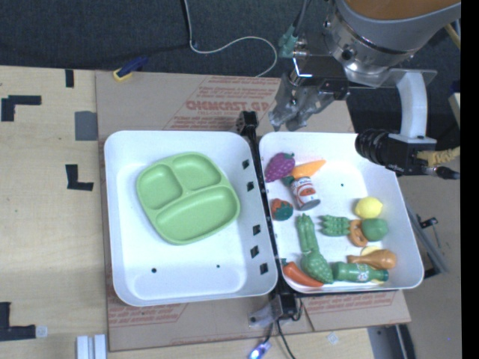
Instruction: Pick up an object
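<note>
Several small toy foods crowd the right bin, and that crowding is our main worry. We see the end effector hanging above the far edge of the desk, just beyond the bin's far-left corner, nothing between its fingers, and we cannot tell whether they are apart or together. The nearest candidates sit by that corner: a purple grape bunch, a small carrot and a red-labelled can, all touching or just beside one another, so we judge that a descent there could nudge a neighbour or trap 2 things at once. The can is round and looks likely to roll out of a pinch. Close to the divider between the 2 bins, a finger could strike the wall rather than reach the floor. Along the near edge, a green corn cob, a green bottle and an orange pepper lie piled against each other, equally awkward. The yellow lemon by the right wall seems smooth and may slip. The left bin holds a green divided plate, too broad and flat for us to expect a good grip.
</note>
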`<state>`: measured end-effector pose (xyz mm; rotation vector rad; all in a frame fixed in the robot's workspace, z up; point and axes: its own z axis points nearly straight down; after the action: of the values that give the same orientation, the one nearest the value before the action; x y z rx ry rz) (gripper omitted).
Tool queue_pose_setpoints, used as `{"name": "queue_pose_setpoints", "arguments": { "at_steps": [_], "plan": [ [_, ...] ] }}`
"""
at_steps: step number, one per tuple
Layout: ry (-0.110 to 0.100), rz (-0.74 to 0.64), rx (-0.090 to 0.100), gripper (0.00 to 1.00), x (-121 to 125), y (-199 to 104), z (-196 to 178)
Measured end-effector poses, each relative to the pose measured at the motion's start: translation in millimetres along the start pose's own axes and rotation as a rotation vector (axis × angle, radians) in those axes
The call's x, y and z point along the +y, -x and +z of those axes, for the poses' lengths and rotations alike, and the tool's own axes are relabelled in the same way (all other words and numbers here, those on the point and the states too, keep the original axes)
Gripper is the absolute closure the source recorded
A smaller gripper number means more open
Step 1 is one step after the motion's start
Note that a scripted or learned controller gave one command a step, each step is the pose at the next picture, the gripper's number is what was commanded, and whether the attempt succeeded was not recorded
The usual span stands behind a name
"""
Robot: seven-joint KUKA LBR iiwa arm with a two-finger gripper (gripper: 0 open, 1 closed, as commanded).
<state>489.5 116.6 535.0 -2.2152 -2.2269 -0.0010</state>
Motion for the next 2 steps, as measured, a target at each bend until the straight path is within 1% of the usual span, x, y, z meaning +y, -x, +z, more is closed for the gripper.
{"name": "queue_pose_setpoints", "arguments": {
  "at_steps": [1, 2],
  "plan": [
    [-0.005, 0.000, -0.002, 1.00, -6.1, -59.7, 58.7],
    [-0.005, 0.008, -0.003, 1.00, -6.0, -6.5, 82.4]
  ]
}}
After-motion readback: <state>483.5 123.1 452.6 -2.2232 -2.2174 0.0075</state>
